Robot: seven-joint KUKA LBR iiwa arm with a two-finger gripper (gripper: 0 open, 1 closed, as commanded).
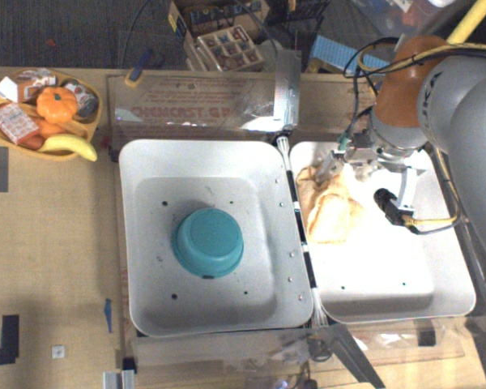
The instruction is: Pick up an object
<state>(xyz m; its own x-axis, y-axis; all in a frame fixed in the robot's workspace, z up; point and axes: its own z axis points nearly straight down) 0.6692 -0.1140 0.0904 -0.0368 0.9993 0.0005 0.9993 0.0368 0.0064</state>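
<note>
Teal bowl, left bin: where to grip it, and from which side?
The bowl appears to lie upside down, base up, near the middle of the left bin, so no rim is offered. Probably best to come straight down from above and close across the flat raised base, or span the dome's sides. Nothing crowds it, so any finger orientation should clear the walls.

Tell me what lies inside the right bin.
The right bin holds a pale tan, crumpled object by its left wall. The gripper sits at the object's upper end; whatever lies beneath the arm is covered.
</note>
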